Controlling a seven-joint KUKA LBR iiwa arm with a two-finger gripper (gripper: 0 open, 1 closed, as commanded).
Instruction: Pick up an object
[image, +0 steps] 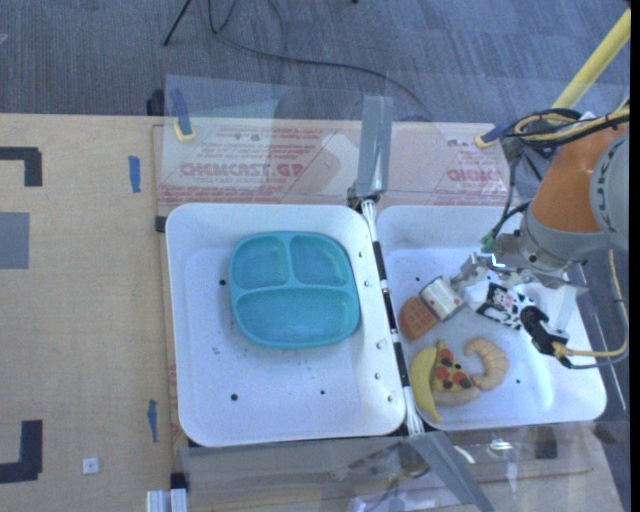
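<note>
We see the claw (492, 272) low in the right bin (570, 400), by a small pale block (440, 297); its state we cannot tell. Nothing lifted yet. Cookie (417, 319), banana (424, 383), pizza (453, 375), croissant (488, 360) lie near; grasp and lift remain.

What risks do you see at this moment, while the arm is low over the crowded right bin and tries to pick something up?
1. The toys lie close together: the yellow toy banana, the toy pizza slice and the tan toy croissant seem to touch, so a grasp may drag a neighbour.
2. The gripper sits beside the small silver-white box and could push it away.
3. The black-and-white toy lies partly under the arm, hard to see.
</note>
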